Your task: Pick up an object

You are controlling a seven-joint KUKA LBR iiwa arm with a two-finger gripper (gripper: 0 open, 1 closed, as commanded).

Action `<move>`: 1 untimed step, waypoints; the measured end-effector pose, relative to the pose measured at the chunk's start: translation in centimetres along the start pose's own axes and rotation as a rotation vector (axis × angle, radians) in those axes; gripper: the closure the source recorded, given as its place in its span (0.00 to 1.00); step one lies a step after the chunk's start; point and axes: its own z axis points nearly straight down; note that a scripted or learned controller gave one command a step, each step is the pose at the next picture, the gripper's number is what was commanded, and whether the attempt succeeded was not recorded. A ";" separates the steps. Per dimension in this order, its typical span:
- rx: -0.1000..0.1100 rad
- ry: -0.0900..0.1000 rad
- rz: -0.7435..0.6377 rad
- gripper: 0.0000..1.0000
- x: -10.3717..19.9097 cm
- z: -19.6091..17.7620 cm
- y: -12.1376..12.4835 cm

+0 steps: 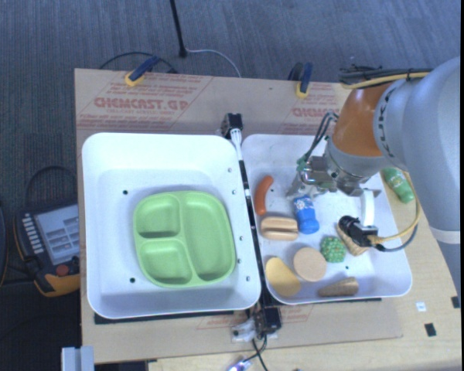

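Hovering over the right bin (402, 280), your gripper (308, 184) sits just above the blue bottle (305, 215) beside the hot dog bun (279, 227); whether the jaws are wide or narrow I cannot tell. Centre over the bottle and descend straight, clear of the bun

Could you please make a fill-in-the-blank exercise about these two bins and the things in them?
1. The tray in the left bin is ____ in colour.
2. The tray has ____ compartments.
3. The gripper is above the ____ bin.
4. The bottle lies just right of the ____.

Missing words: green; three; right; bun
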 end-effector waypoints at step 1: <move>0.012 0.007 0.073 1.00 6.0 -15.3 -1.7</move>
